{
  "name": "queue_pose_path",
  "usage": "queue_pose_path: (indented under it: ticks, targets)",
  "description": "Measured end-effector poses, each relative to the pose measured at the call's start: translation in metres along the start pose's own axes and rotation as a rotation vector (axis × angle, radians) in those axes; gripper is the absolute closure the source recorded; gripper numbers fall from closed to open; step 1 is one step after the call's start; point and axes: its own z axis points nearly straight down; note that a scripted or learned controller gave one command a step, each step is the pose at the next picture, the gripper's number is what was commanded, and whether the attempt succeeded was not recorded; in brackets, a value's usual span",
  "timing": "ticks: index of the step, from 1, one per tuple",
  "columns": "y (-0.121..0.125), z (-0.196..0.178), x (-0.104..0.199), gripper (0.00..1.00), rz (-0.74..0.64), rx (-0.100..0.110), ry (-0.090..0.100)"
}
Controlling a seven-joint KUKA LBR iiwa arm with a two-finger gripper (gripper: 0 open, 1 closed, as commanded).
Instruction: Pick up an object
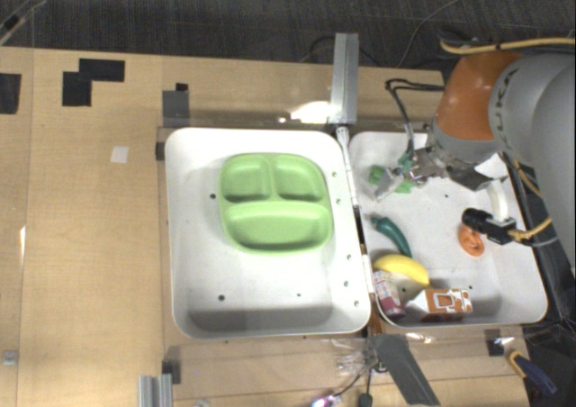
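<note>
Right bin (531, 302), far-left part: gripper (407, 171) down low over a pale green crumpled item (382, 178), which lies just left of the fingertips, touching or nearly so. Grip state cannot be told; too small and blurred.

Other candidates sit nearer the camera along the bin's left side: dark green pepper-like piece (391, 234), long axis running far-left to near-right; banana (402, 268) below it, lying roughly left-right; small box (447, 303). Orange object (471, 239) to the right.

Left bin (184, 243) holds a green divided tray (274, 200).

Judgement: pale item is nearest target.
</note>
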Motion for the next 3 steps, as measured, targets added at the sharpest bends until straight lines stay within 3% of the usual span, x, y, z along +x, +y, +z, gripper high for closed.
queue_pose_path:
  ticks: [1,2,3]
  targets:
    - [0.033,0.008,-0.012,0.0,0.135,-0.005,-0.002]
    - [0.037,-0.007,-0.011,1.0,0.128,-0.015,-0.004]
    - [0.059,-0.091,0.066,1.0,0.158,-0.003,0.001]
